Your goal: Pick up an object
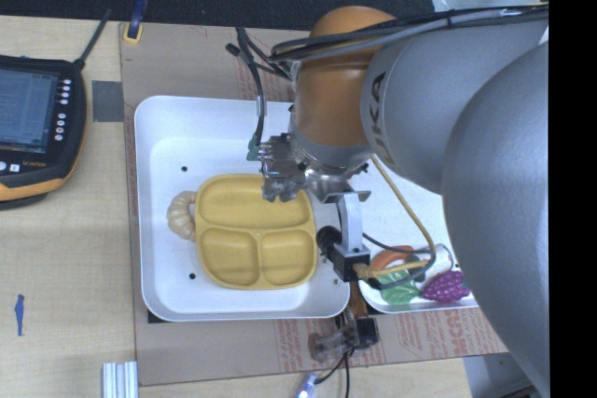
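A yellow divided tray (254, 233) lies flat in the left white bin (159, 140), likely the thing to pick. A beige ring-shaped toy (181, 213) peeks from under the tray's left edge. The gripper (280, 177) hangs over the tray's upper right rim, seemingly placed to grasp it; whether it is wide or narrow cannot be told. Right of the tray, small colourful toys (410, 280) crowd the second bin.
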